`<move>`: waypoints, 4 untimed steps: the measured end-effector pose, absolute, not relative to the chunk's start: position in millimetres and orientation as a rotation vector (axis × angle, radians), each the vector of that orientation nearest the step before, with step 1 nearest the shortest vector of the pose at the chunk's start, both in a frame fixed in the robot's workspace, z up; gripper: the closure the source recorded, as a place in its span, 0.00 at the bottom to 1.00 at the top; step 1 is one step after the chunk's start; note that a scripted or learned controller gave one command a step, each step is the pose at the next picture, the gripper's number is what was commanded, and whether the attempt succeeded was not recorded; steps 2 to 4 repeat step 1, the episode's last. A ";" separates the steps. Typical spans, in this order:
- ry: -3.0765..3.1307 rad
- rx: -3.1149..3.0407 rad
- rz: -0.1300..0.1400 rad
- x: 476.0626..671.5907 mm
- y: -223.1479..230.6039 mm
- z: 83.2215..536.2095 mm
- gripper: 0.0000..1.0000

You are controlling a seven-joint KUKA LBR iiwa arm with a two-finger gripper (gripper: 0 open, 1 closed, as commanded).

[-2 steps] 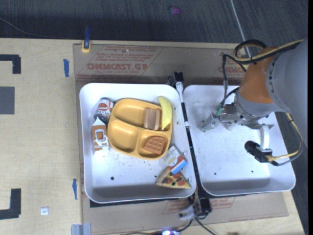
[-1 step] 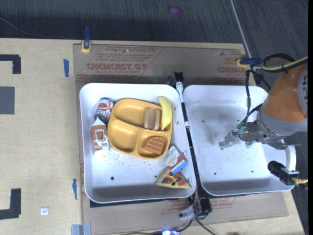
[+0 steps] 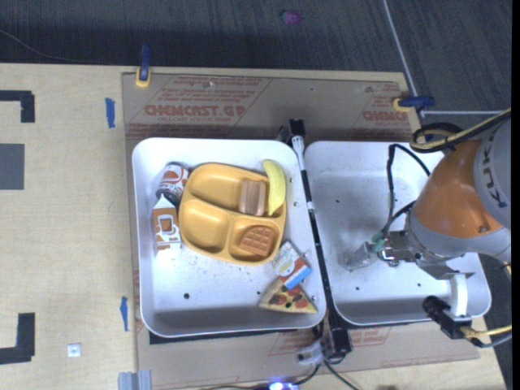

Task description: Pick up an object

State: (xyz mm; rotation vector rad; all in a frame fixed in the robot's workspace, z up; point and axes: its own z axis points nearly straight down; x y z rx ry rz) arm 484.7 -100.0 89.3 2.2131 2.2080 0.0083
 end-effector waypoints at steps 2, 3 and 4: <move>2.203 2.211 0.007 483.7 -96.2 89.1 0.00; 2.203 2.211 0.007 483.7 -96.2 89.1 0.00; 2.203 2.211 0.007 483.7 -96.2 89.1 0.00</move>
